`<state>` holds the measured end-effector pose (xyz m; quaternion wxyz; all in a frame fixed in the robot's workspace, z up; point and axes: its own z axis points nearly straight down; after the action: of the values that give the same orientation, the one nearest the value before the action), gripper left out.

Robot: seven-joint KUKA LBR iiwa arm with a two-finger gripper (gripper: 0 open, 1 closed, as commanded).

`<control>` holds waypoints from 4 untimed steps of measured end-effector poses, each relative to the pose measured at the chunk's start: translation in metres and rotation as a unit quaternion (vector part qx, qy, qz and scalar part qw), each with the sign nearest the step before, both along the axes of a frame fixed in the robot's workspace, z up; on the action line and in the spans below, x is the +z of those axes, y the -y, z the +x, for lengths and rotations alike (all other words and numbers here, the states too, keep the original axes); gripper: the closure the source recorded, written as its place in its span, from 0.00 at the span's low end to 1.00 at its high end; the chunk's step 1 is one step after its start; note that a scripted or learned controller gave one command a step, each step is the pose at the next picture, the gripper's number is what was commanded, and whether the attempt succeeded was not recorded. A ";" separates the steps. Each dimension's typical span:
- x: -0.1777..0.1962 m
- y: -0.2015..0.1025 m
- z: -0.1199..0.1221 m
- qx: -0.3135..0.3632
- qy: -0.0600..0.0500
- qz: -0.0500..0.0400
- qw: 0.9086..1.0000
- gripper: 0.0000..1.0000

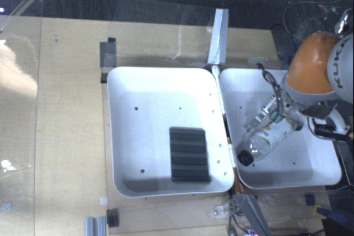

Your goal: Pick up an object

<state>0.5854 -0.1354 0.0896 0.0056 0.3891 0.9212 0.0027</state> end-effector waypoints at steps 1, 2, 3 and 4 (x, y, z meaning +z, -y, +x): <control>0.013 -0.001 0.003 -0.001 0.004 0.000 1.000 1.00; 0.033 0.013 -0.016 0.088 -0.003 -0.001 0.996 1.00; 0.033 0.013 -0.016 0.088 -0.003 -0.001 0.996 0.00; 0.044 0.011 -0.014 0.088 0.001 -0.001 0.996 1.00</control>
<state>0.5718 -0.1465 0.1336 0.0065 0.3068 0.9518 0.0026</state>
